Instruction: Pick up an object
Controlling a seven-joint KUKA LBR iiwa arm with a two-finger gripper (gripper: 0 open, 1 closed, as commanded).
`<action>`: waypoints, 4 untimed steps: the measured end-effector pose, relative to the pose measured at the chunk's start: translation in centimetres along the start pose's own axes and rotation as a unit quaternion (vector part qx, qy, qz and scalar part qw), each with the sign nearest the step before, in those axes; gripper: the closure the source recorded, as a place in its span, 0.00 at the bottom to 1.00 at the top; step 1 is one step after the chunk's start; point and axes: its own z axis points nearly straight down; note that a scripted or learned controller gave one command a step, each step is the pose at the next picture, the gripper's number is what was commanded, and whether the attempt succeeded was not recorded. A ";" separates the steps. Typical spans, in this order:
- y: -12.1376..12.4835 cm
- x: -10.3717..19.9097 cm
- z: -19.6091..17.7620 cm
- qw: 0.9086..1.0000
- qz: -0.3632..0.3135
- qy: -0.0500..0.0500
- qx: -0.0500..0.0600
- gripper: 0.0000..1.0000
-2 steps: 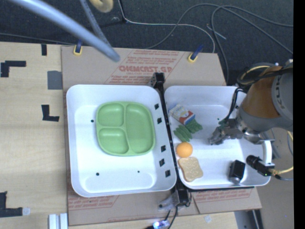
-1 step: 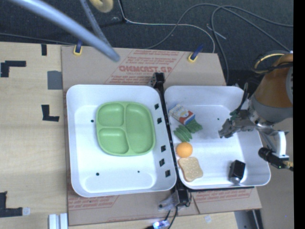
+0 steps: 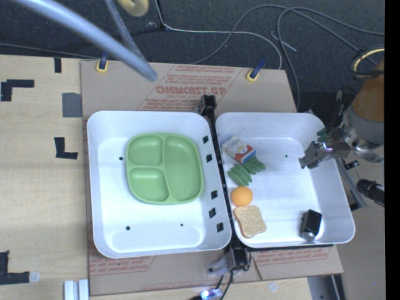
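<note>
The right bin (image 3: 281, 125) holds several small items along its left side. From back to front they are a red, white and blue carton (image 3: 238, 149), a green bean pod (image 3: 245, 170), an orange ball (image 3: 242, 196) and a slice of toast (image 3: 250, 220). A black block (image 3: 310, 224) lies in the bin's front right corner. My gripper (image 3: 312, 155) hangs over the right side of this bin, near its right wall. It is well apart from the items, with nothing seen in it.
The left bin (image 3: 106, 167) carries a green divided plate (image 3: 165, 168). A black divider (image 3: 215, 167) runs between the two bins. Cables trail across the dark floor behind the bench, and a grey pole (image 3: 81, 27) crosses the top left.
</note>
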 end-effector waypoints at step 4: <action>-0.4 15.1 -3.4 1.000 -0.002 0.002 0.004 1.00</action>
